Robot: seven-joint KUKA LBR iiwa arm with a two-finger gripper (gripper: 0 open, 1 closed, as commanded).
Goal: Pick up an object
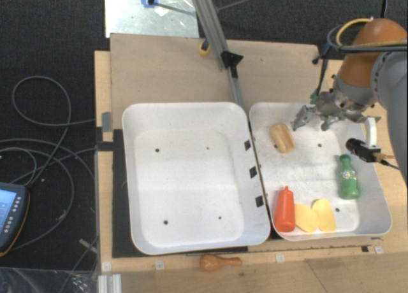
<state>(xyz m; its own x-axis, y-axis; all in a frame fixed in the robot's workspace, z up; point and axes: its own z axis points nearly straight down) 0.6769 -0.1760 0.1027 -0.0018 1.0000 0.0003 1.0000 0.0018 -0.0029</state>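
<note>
We see the hand point(313, 121), fingers apart, near the right bin's point(376, 221) far rim; bread roll point(282, 138) at its eight o'clock

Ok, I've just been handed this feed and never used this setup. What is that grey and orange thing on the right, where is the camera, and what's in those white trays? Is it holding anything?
That is a robot arm, grey with an orange band, reaching in from the right. Its two-finger gripper hangs over the far part of the right bin. Nothing shows between its fingers, so it holds nothing.

There is one camera, fixed above the bench and looking down at a slant on two shallow white bins side by side.

The right bin holds a tan bread-like piece, a green bottle, a red bottle and two yellow pieces. All lie apart from the gripper; the tan piece is nearest.

A small brown object lies on the bench in front of the left bin.
</note>
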